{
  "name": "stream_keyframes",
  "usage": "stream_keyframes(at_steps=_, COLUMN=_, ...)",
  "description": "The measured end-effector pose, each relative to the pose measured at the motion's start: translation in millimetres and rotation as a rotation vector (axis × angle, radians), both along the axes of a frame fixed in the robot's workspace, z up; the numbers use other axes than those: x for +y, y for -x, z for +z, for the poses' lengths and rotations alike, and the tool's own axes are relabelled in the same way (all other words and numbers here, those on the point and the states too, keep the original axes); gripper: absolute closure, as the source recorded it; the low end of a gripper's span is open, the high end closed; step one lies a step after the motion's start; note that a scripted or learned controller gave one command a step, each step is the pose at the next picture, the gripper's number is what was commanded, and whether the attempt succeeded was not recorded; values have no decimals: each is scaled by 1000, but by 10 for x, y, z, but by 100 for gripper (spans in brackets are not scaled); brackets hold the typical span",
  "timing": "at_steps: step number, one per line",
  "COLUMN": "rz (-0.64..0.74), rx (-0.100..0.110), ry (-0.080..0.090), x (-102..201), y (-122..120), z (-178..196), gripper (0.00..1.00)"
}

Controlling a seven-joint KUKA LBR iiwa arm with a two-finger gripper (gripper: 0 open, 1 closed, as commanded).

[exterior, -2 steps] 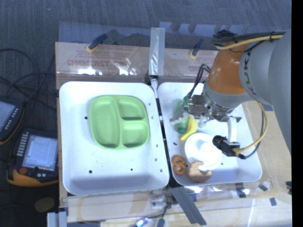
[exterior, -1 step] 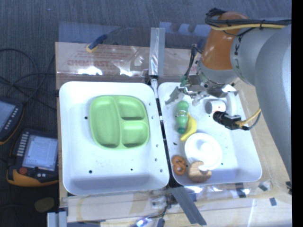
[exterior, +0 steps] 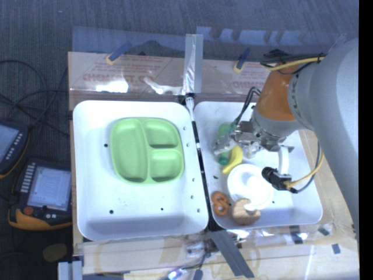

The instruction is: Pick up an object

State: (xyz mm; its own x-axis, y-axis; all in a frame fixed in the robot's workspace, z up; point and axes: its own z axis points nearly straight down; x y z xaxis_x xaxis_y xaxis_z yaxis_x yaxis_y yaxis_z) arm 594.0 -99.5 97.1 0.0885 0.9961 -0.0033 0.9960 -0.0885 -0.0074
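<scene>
Sharing bins: one green tray (exterior: 146,150), one pretzel (exterior: 220,203)

Two white bins (exterior: 87,174) — one green tray (exterior: 147,150), one pretzel (exterior: 220,203), one banana (exterior: 233,157).

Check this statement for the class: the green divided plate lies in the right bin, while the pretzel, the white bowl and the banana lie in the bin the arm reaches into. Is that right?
Not quite. The camera view shows the green divided plate in the left bin, not the right one. The rest stands: the pretzel, the white bowl and the banana lie in the right bin, where the arm reaches in.
</scene>
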Motion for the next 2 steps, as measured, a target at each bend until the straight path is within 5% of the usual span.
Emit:
stream_keyframes(at_steps=1, rz=1, rx=0, ry=-1, x=-3, y=-9, z=84, gripper=100)
stream_keyframes(at_steps=2, rz=128, rx=-2, ry=-4, x=461, y=-187, z=834, gripper=100)
